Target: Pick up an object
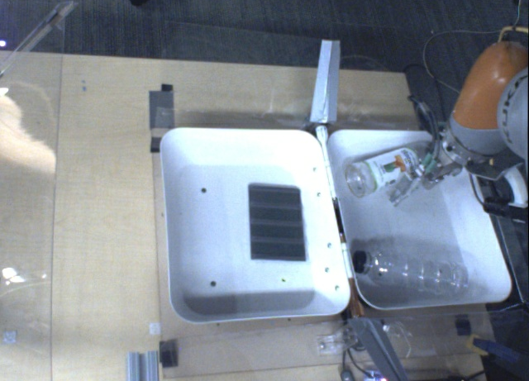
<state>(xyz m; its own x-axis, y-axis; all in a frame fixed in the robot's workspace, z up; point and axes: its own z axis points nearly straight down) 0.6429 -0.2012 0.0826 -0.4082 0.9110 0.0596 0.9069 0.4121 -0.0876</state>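
Two white bins are seen: the left bin [198,230] with a dark ribbed panel [277,221], the right bin [488,247]. A clear plastic bottle [409,266] lies near its front wall. A small clear bottle [378,172] is gripped by the gripper [416,174].

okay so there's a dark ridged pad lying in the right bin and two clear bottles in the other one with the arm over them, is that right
Not quite: the dark ridged pad lies in the left bin, not the right. The camera view shows the two clear bottles, one with a green label and one with a black cap, in the right bin, where the arm's tool reaches the labelled one.
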